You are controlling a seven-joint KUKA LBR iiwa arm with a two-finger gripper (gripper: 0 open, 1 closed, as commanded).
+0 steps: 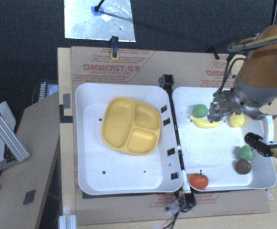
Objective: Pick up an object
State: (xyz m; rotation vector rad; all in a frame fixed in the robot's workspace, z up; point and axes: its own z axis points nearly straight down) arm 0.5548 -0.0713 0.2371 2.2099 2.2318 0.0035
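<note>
The right bin (pixel 215 175) holds a yellow banana (pixel 203 123), a green round fruit (pixel 200 110), a yellow lemon (pixel 237 120), a green object (pixel 246 152), a brown ball (pixel 242 166) and a red tomato (pixel 198 180). My gripper (pixel 216 112) hangs over the back of this bin, directly above the banana's right end, between the green fruit and the lemon. Its fingertips point down close to the banana. Nothing shows between them.
The left bin (pixel 88 171) carries a yellow divided tray (pixel 130 125). A black divider rail (pixel 174 132) runs between the bins. The arm's grey and orange body (pixel 265 66) overhangs the right bin's back right corner. A black fixture (pixel 259 143) sits at its right rim.
</note>
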